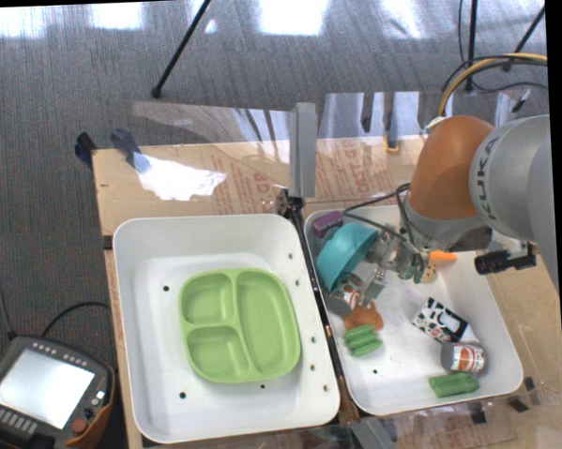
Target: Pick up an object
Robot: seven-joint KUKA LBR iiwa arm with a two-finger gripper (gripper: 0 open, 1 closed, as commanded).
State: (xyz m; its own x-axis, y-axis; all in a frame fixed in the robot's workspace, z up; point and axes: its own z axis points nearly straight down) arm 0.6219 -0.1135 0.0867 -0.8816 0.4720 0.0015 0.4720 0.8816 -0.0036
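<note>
Camera view: end effector [388, 265] beside teal bowl [343, 248], finger state unclear; green tray [239, 324] in left bin [138, 273].

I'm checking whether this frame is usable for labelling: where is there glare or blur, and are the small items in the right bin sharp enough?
Camera view: strong glare on the clear sheet behind the bins and bright window patches on the floor; the green tray is evenly lit and crisp; the can and teal bowl are readable; the tool is cluttered and soft.
</note>
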